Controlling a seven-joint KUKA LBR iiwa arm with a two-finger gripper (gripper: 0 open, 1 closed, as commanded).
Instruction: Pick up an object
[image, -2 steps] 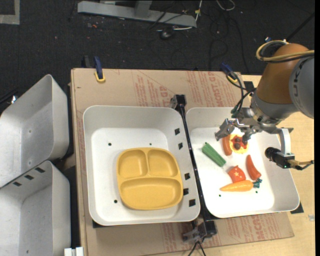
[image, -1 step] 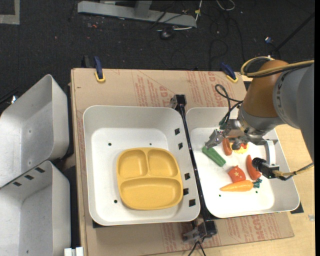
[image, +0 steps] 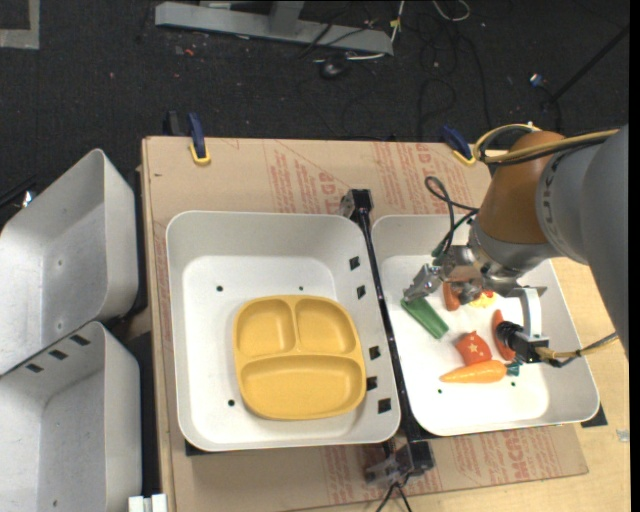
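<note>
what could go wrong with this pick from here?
1. Clutter: the gripper sits low in the right bin among a green piece, red piece and carrot lying close together, so it may pinch two or knock one aside.
2. The green piece lies near the bin's left wall; a nudge could wedge it there.

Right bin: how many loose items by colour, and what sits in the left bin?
Right bin:
Green: 1, green piece
Red: 1, red piece
Orange: 1, carrot
More red and yellow bits lie partly hidden under the gripper; not counted.
Left bin:
Yellow: 1, divided tray
Total: 4
</note>
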